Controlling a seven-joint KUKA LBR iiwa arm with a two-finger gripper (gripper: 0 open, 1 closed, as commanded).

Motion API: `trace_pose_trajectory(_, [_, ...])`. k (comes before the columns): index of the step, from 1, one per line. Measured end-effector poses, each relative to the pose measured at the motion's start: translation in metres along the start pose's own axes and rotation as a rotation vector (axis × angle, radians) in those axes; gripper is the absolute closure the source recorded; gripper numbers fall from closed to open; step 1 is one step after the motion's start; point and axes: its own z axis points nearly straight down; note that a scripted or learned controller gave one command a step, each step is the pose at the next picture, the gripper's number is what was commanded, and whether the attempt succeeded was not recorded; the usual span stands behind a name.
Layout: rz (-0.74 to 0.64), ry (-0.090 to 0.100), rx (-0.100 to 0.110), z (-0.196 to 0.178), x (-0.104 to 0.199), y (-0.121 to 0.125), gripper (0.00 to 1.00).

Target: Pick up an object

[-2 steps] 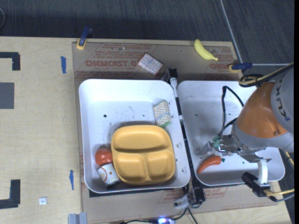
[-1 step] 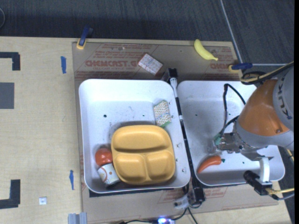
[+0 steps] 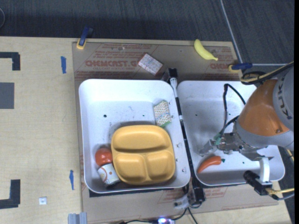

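While the gripper point(image 3: 216, 146) hangs low in the right bin point(image 3: 196, 97), just above the orange chili pepper point(image 3: 209, 163), I cannot tell how its claw stands. This looks like the approach step. Next, I judge, it must drop straight onto the pepper and grip it. Left of the pepper, the other bin point(image 3: 88, 97) holds a yellow tray point(image 3: 142, 153).

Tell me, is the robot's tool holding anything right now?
It cannot be told. The tool sits low in the right bin, just above the orange chili pepper, but a grip on it is not visible.
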Motion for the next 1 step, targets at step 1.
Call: trace_pose_trajectory(1, [0.000,0.000,0.004,0.0099,0.0012,-0.0016,0.00])
